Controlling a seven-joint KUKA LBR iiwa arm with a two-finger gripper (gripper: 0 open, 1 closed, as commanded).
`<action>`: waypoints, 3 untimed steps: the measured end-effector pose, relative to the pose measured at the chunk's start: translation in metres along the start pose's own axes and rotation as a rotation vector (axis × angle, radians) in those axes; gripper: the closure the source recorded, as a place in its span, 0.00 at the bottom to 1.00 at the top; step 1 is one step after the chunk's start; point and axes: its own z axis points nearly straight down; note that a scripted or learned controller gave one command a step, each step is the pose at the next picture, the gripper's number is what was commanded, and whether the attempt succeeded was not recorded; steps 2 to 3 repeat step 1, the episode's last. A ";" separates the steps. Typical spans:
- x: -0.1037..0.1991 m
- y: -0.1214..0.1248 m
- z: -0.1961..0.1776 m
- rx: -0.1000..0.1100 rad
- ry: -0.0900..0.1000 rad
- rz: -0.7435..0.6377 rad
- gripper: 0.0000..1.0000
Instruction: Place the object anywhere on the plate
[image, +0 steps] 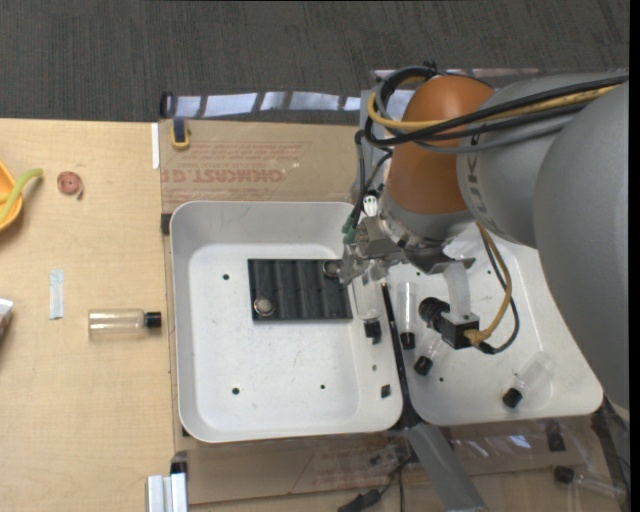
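Pincer (352, 268) sits low over the right end of the black ribbed plate (300, 290); grip state cannot be told. A small round object (263, 306) rests on the plate's left end. Placement looks done; next, judged: lift clear.

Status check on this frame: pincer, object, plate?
Pincer low at right edge of dark ribbed rectangular plate. Small round silvery object resting on plate's left end. Grip state unreadable.
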 end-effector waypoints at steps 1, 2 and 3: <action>0.000 0.000 0.000 0.000 0.000 0.000 0.00; 0.000 0.000 0.000 0.000 0.000 0.000 0.00; 0.000 0.000 0.000 0.000 0.000 0.000 0.00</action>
